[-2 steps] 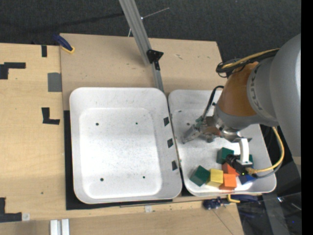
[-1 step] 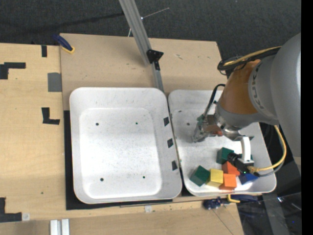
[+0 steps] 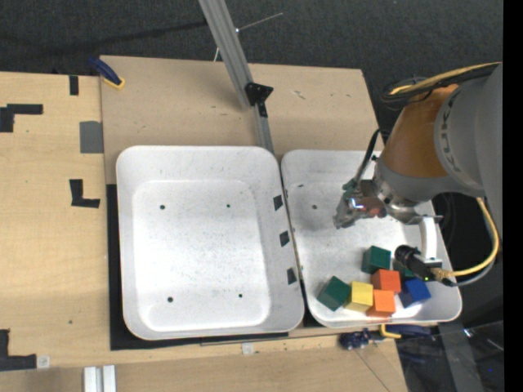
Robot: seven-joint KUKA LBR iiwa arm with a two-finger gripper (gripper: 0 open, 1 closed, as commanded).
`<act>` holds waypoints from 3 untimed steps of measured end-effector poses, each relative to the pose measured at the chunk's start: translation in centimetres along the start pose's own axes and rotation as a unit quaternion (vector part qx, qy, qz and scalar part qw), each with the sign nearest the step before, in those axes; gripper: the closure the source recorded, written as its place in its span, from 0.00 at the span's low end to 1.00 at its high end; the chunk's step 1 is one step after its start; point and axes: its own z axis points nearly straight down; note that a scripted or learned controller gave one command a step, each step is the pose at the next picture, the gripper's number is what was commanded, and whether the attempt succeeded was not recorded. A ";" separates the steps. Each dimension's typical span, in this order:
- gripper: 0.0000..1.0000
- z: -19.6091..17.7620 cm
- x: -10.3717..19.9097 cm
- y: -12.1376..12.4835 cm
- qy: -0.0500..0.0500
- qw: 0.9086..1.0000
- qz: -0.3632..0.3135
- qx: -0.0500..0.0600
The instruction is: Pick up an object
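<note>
You're looking at the tool (image 3: 353,208) hovering over the right bin (image 3: 319,178), finger state can't tell, blocks (image 3: 377,282) sitting clustered in that bin's near corner, left bin (image 3: 131,219) alongside.

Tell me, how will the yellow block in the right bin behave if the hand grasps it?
The yellow block looks like a stiff cube with flat faces, so it should probably not roll or bend. The green block and an orange block crowd it, so they may shift.
</note>
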 end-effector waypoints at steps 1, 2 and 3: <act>1.00 -4.3 0.4 -0.2 0.000 1.000 -0.001 0.000; 1.00 -9.6 0.4 -0.1 0.000 1.000 -0.001 -0.001; 1.00 -8.6 5.6 2.1 0.001 1.000 -0.003 0.002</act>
